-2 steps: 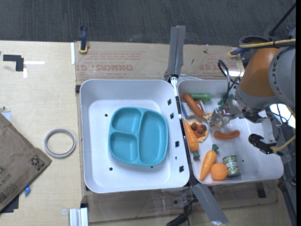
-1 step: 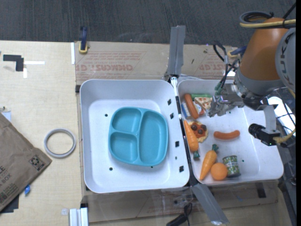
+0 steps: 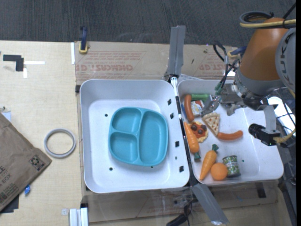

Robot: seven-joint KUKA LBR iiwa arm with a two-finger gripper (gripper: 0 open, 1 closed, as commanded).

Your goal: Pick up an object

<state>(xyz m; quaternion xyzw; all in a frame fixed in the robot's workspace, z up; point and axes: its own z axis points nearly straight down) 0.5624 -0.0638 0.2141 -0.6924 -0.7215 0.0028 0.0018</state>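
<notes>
The tan waffle-patterned toy wedge [image 3: 212, 123] is lying in the right white plastic bin [image 3: 269, 170], near its middle, and it is the thing closest to the two-finger gripper [image 3: 210, 106]. The gripper is hanging just beside the wedge, at about 12 o'clock from it. I cannot tell how the hand is set, because it is too small and dark here. I see nothing held in it.

The wedge's point is facing about 6 o'clock. So I judge the next move is a short drop toward 6 o'clock.

The red toy sausage [image 3: 230, 135] is lying at 4 o'clock of the wedge. The small round toy pizza [image 3: 199, 131] is touching it at 8 o'clock.

The left white plastic bin [image 3: 94, 140] is holding a turquoise divided plate [image 3: 139, 136].
</notes>
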